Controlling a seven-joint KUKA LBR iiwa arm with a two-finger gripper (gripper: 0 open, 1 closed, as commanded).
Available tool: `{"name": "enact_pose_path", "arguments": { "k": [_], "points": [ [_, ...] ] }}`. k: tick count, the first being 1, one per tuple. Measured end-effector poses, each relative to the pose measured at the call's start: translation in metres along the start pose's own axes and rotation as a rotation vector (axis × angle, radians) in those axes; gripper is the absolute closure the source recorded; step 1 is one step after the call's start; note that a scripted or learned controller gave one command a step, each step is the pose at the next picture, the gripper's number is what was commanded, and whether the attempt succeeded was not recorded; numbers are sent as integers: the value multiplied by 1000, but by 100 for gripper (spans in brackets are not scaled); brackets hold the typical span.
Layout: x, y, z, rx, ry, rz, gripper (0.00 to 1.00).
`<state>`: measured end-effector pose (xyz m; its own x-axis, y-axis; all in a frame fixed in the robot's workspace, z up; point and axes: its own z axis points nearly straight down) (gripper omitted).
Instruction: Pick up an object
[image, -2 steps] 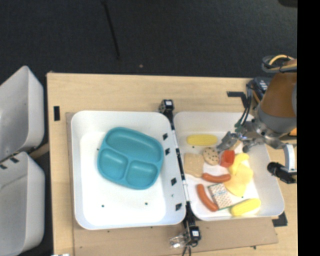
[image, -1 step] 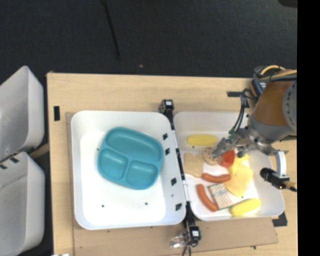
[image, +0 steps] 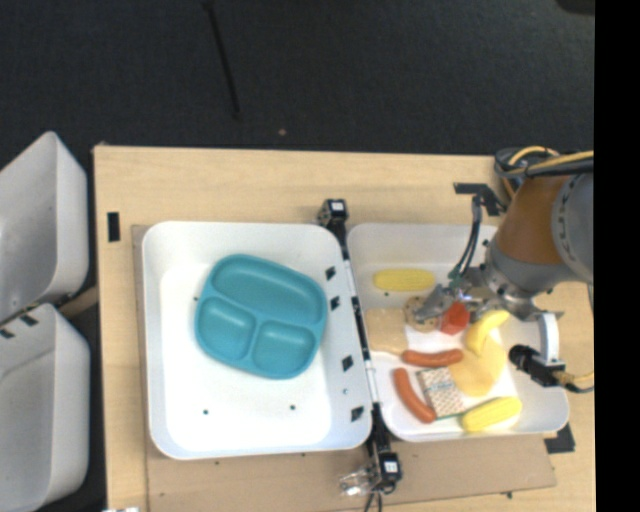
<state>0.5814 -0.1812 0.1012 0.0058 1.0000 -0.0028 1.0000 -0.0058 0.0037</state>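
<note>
Low in right bin (image: 400, 250), hand (image: 437, 310) beside red item (image: 455, 318)

Left white bin (image: 165, 400) holds a teal divided plate (image: 260, 315), upside toward 12 o'clock of bin centre. Wooden bench top (image: 200, 180) under both bins. Two white blocks (image: 35, 300) off bench at 9 o'clock.
</note>
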Motion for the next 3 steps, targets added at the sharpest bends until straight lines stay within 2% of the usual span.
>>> {"name": "enact_pose_path", "arguments": {
  "k": [1,2,3],
  "points": [
    [-2,3,-15,-9,-2,4,100],
    [3,4,-61,-2,1,-8,100],
    [9,2,-121,-4,0,-9,100]
  ]
}}
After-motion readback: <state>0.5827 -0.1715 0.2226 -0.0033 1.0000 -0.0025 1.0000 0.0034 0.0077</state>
